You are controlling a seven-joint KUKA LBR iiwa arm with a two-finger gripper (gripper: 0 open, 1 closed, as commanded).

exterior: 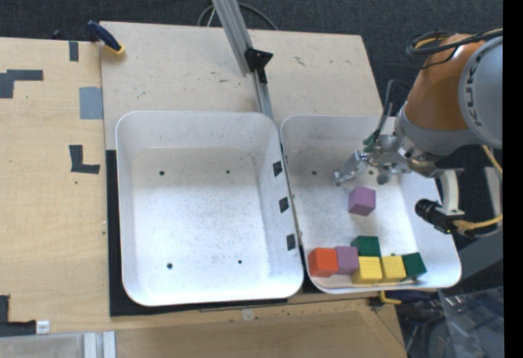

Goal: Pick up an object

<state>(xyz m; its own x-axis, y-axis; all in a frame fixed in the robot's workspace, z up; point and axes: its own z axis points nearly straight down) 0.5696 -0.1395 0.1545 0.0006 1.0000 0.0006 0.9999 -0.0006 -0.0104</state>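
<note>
the tool (pixel 357 172) is hanging over the right bin (pixel 327 136), roughly midway between that bin's far wall and its near wall and a little toward its right side, with the grey and orange arm (pixel 445 103) reaching in behind it from the bin's right edge. its metal fingers are pointing down and toward the bin's left, and nothing is showing between them; whether they are apart or together i cannot tell from this slant.

the nearest candidate, a lilac cube (pixel 361 200), is sitting alone on the bin floor just beside the tool, on the side toward the bin's near wall and very slightly toward its right wall. it is not touching the tool. so the coming move is turning on a short shift toward the near wall before any descent, judging by how they are lying now.

farther out, a cluster is crowding the near wall of the right bin: an orange block (pixel 324 260), a pink block (pixel 346 257), a dark green block (pixel 367 246), two yellow blocks (pixel 381 268) and another green block (pixel 414 264) at the near right corner. these are touching one another, which is likely making them harder to grasp cleanly than the lone cube.

the left bin (pixel 131 136) is sitting alongside on the tabletop (pixel 49 185).
</note>
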